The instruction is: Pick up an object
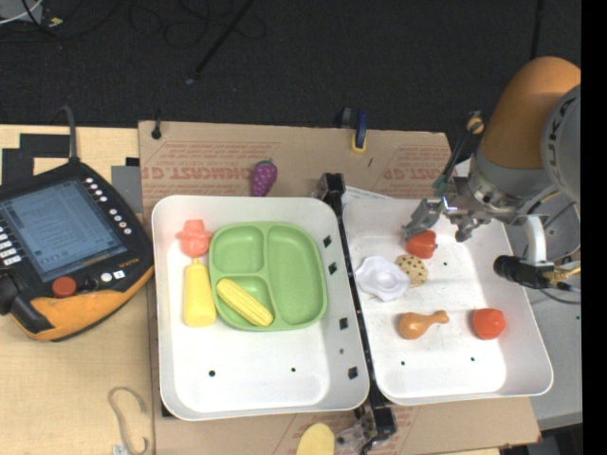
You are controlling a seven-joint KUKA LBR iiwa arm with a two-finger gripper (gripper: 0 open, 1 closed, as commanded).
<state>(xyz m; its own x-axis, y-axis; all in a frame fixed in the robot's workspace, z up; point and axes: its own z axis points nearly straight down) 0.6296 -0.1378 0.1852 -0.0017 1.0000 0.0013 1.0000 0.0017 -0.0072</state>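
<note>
Two white bins: we log our gripper (444, 218) in the right bin (531, 368), fingers spread wide, holding nothing. Small red object (421, 245) sits just below it.

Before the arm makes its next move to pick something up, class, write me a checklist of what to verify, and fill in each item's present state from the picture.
1. Hand is over the right bin: ok, at its far edge.
2. A target sits close to the hand: ok, the small red piece lies just below it.
3. Hand open wide enough for that piece: cannot tell.
4. Target stands apart from its neighbours: ok, though the speckled cookie and the white crumpled piece lie near.
5. Hand already holds something: cannot tell; nothing shows between its fingers.
6. Other pickable items: ok, chicken leg and red tomato lie separate.
</note>
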